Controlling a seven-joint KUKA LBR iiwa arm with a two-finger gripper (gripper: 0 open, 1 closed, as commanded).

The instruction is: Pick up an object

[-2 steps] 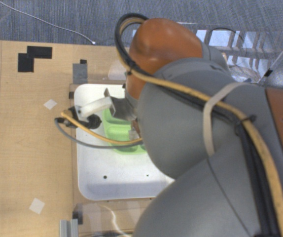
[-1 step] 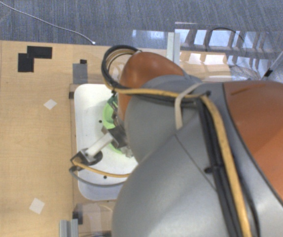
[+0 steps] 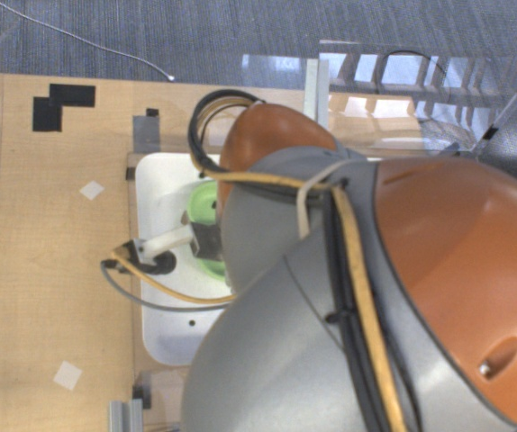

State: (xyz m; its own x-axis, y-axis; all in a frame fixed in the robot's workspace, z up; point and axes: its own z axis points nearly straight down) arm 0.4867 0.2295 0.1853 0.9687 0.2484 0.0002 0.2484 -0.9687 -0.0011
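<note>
A pale wooden bench [image 3: 51,241] is carrying a shallow white bin [image 3: 164,196] directly beneath the gripper [image 3: 206,238]. Black tape shapes [image 3: 60,104] are lying beyond and left of it, with small pale squares [image 3: 91,189] nearer.

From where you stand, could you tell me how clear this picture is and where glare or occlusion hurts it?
In the camera view, the arm looms close and soft-edged, hiding most of the white bin; glare washes the clear panel at the top; the green object stays partly visible, the bench evenly lit.
</note>
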